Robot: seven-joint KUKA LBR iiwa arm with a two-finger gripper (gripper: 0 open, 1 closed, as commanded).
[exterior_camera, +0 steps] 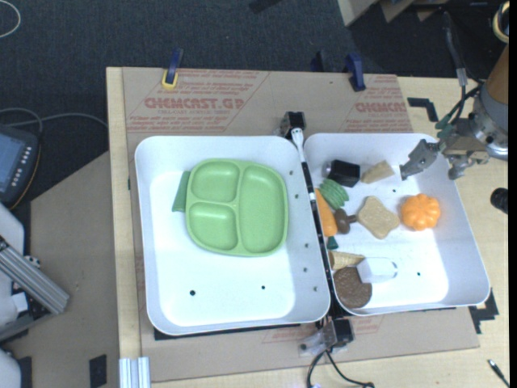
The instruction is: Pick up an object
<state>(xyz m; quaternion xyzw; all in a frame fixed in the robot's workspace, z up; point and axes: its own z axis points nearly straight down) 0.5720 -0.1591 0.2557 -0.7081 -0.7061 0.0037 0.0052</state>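
Round brown cookie-like disc (352, 287) nearest me. I judge small orange plastic pumpkin (421, 212) light, rigid, slick; grip its sides. Pincer (437, 159) spread, holding nothing.

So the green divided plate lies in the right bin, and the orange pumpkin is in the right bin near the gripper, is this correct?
Not quite. The green divided plate lies in the left bin, not the right one. The rest holds: the orange pumpkin is in the right bin, near the gripper. The camera view shows this.
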